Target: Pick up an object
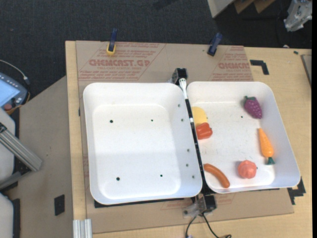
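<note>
Starting at frame left, the left bin [99, 133] sat beside the right bin [282, 133], which held a yellow piece [199, 115] touching a red one [203, 131], a sausage [217, 175], tomato [247, 169], grapes [252, 107] and carrot [265, 143]. At the upper right corner the hand [298, 11] showed; I couldn't tell its spread.

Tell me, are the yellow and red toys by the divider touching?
Touching: the camera view shows the red toy pressed against the yellow toy, no gap between.
</note>
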`<state>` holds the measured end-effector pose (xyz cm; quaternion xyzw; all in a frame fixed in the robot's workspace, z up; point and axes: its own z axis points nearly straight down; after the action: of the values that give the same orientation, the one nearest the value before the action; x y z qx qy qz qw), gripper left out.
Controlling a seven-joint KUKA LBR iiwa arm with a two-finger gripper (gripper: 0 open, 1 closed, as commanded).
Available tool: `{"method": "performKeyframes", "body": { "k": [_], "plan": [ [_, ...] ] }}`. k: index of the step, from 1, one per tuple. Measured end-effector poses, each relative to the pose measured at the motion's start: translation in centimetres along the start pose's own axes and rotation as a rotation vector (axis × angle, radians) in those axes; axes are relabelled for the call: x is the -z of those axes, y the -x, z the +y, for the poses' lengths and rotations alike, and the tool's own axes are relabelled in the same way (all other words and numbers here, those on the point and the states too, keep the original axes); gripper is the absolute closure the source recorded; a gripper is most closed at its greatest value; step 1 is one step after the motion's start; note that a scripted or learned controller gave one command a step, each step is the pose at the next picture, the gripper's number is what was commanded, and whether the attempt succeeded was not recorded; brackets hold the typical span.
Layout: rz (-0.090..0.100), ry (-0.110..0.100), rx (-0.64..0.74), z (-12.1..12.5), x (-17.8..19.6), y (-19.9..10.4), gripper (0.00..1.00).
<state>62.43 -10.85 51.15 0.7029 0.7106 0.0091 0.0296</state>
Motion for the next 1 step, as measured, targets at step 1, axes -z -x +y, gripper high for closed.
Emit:
{"method": "performKeyframes", "body": {
  "k": [1],
  "plan": [
    [-0.003, 0.005, 0.001, 0.13, 1.09, 0.0, 1.0]
  ]
}}
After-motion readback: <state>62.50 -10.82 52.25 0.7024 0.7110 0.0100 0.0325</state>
